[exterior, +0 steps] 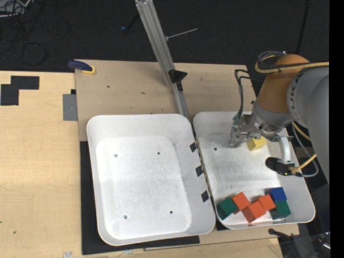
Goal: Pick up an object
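You can't tell whether the gripper (240,134) grips anything; the yellow block (257,142) beside it is partly hidden by the wrist, and the arm (301,98) runs off the right edge.

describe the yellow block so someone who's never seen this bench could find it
Take the right-hand white bin, the one the grey arm reaches into. Near its far end, right beside the gripper, sits the yellow block. It is the bin's single yellow piece, well apart from the cluster of orange, green and blue blocks at the near edge.
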`<state>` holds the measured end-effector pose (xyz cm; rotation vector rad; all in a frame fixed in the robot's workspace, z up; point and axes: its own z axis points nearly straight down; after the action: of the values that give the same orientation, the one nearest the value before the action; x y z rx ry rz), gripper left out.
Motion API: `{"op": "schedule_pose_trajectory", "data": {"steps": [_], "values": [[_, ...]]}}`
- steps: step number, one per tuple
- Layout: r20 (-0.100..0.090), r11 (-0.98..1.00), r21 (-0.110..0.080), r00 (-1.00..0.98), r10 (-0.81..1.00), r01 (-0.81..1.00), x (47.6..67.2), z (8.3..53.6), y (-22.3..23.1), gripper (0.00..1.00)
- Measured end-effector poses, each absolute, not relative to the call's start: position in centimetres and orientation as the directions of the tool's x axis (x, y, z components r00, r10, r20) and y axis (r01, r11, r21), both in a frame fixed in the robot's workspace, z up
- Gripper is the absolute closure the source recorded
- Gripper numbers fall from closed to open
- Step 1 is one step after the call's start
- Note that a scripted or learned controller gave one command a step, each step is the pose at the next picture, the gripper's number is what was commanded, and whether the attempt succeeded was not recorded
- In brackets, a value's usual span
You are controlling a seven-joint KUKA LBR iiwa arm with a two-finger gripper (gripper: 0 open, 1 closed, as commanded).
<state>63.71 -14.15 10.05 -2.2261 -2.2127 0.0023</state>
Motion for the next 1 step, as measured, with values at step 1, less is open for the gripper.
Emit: {"op": "schedule_pose_trajectory", "data": {"steps": [1], "values": [[0.0, -0.001, 0.002, 0.001, 1.0, 1.0, 63.9, 14.31, -13.98, 1.0]]}}
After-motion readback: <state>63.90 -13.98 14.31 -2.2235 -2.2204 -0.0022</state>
